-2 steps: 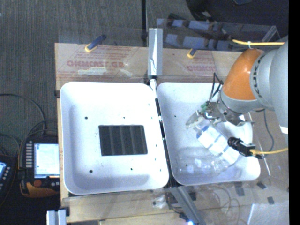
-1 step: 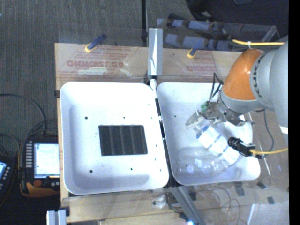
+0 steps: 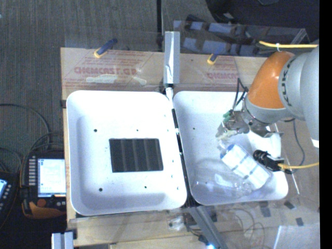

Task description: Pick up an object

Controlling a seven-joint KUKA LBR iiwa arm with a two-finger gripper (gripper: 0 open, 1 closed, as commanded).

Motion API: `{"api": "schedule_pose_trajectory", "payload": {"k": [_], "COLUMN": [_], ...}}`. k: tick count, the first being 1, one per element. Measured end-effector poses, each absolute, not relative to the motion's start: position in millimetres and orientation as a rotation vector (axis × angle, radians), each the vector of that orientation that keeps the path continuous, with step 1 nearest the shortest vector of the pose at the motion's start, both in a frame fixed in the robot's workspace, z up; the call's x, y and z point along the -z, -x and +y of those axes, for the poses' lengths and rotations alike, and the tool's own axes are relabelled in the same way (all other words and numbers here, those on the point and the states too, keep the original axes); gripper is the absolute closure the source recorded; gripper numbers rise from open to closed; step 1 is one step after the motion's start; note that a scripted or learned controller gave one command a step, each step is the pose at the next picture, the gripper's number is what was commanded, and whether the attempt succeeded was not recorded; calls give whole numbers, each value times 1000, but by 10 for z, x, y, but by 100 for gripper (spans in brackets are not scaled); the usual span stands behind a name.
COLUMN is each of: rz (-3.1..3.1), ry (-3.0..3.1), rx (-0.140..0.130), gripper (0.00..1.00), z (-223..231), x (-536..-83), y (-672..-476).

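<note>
A clear plastic bottle [image 3: 245,166] with a white and blue label lies on its side in the right bin [image 3: 199,139], near the bin's front right. My gripper [image 3: 229,128] hangs low over the right bin, just above and left of the bottle's upper end. Whether it touches the bottle cannot be told. The grey arm with its orange band [image 3: 270,84] reaches in from the right. A black ribbed rectangular block [image 3: 136,154] lies flat in the middle of the left bin [image 3: 88,134].
Crumpled clear plastic [image 3: 220,179] lies in the right bin's front part beside the bottle. A yellow cable [image 3: 303,165] runs off the arm to the right. A grey post [image 3: 171,58] stands behind the gap between the bins.
</note>
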State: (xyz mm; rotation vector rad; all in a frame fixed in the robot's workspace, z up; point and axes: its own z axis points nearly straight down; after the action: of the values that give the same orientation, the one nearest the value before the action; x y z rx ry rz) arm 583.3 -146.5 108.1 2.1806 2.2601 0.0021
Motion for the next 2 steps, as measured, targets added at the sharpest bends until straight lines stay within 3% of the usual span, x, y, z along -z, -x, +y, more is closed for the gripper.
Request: {"api": "schedule_pose_trajectory", "payload": {"k": [1, 2], "rz": [2260, 2237], "ry": [-2181, -2191], "rx": [-2, -11], "gripper": [0, 0], "z": [-1466, -1698], "x": [-1080, -919], "y": [-5832, -5790]}}
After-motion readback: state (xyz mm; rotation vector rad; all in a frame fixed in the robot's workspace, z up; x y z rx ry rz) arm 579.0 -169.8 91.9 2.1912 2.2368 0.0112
